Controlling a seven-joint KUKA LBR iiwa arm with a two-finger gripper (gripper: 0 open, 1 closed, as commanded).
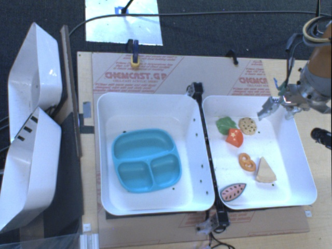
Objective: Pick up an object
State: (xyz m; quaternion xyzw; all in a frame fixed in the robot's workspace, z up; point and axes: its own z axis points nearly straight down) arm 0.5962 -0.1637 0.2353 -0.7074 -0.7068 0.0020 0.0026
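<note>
Gripper (277,107) hovering over far right corner of the right bin (306,191), fingers spread, pinching nothing. Cookie (248,125) lying near far edge, green leaf (225,124) and red pepper (234,137) beside it. Blue tray (146,160) sitting in the left bin (104,154).

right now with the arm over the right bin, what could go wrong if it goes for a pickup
1. The cookie, green piece and red piece sit crowded together, so closing on one may push or pinch a neighbour.
2. The gripper hangs near the right bin's far rim; coming down there could clip the wall.
3. The pretzel, cheese wedge and watermelon slice lie flat, so the jaws may slide over them.
</note>
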